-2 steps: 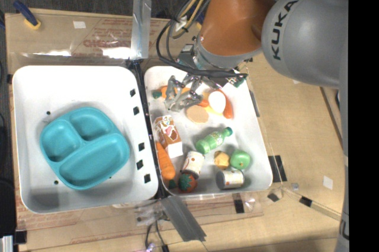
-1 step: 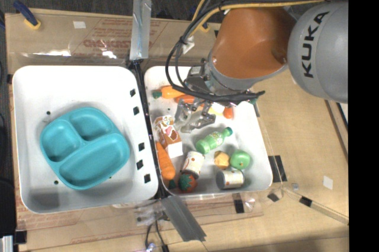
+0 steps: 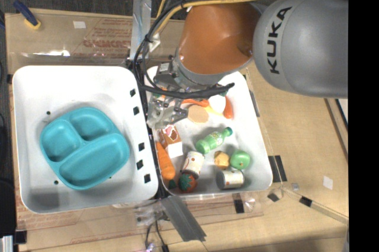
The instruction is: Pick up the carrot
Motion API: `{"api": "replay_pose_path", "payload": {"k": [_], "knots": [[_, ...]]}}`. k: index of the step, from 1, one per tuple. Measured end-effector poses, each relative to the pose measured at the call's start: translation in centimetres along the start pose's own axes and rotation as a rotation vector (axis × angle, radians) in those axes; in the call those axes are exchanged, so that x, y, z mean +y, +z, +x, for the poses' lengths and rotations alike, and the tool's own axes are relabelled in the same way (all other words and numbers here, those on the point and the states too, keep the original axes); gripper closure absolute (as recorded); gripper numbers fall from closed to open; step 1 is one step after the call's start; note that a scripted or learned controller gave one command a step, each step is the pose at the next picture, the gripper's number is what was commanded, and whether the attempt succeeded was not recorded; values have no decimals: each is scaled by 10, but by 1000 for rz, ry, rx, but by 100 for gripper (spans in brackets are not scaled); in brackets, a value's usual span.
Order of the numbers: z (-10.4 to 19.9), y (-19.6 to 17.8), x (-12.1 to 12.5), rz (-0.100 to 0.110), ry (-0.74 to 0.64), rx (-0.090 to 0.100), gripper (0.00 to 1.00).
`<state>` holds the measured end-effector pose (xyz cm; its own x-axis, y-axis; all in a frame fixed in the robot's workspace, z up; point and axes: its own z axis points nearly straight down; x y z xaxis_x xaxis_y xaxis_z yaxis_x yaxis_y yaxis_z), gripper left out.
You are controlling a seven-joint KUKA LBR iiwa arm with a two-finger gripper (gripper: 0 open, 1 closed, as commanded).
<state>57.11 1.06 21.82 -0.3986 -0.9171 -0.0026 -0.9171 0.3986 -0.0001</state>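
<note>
The carrot (image 3: 165,161) is a long orange piece lying against the left wall of the right bin (image 3: 260,144), pointing from the bin's middle toward its near corner. My gripper (image 3: 163,112) hangs under the orange wrist at the upper left of the right bin, just above a small red-brown box (image 3: 170,135) and a short way behind the carrot's upper end. Nothing of the carrot is lifted; it rests on the bin floor. The wrist hides the bin's far part.
Crowded around the carrot are a green bottle (image 3: 212,140), a green apple (image 3: 240,159), a can (image 3: 230,179), a small cup (image 3: 192,162) and a red-green ball (image 3: 188,182). A teal divided plate (image 3: 84,146) lies in the left bin (image 3: 29,91).
</note>
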Motion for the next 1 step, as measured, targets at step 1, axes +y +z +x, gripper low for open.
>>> {"api": "replay_pose_path", "payload": {"k": [1], "knots": [[-75,-61,-23,5,26,-2,100]]}}
